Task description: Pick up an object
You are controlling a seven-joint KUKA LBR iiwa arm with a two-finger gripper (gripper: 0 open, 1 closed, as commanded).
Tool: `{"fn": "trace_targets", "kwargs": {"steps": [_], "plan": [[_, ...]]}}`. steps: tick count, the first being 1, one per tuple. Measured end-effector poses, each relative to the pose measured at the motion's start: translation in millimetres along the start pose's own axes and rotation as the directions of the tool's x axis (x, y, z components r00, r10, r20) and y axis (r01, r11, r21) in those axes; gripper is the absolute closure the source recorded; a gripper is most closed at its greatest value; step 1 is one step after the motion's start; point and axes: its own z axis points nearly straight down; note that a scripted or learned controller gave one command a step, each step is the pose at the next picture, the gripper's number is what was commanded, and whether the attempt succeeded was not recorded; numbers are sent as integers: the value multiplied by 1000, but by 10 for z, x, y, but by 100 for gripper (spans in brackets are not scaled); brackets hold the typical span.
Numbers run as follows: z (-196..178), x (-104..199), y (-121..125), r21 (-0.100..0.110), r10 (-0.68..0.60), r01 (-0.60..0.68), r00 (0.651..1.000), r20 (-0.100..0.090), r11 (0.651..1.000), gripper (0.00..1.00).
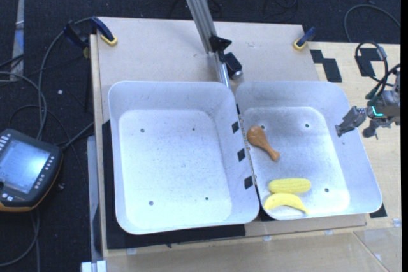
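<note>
Three toy foods lie in the right bin (331, 105). A brown chicken drumstick (262, 140) rests near the bin's left wall. A yellow corn cob (290, 185) and a yellow banana (285, 202) lie side by side near the front edge. My gripper (360, 125) hangs over the bin's right rim, well to the right of all three. Its two dark fingers stand apart, open, with nothing between them.
The left bin (127, 99) sits beside the right one, their walls meeting at the middle. A slanted metal pole (199, 3) rises from the bench behind the bins. Yellow clamps (108, 39) mark the bench's back corners. A teach pendant (22, 169) lies on the floor at left.
</note>
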Motion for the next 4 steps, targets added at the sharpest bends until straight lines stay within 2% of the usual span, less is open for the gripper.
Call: {"fn": "trace_targets", "kwargs": {"steps": [1, 2, 4], "plan": [[0, 0, 0, 0, 0, 0, 1000, 0, 1000, 0], [517, -92, -50, 5, 1, -1, 1000, -1, 1000, 0], [1498, 76, -6, 5, 0, 0, 1000, -2, 1000, 0]]}}
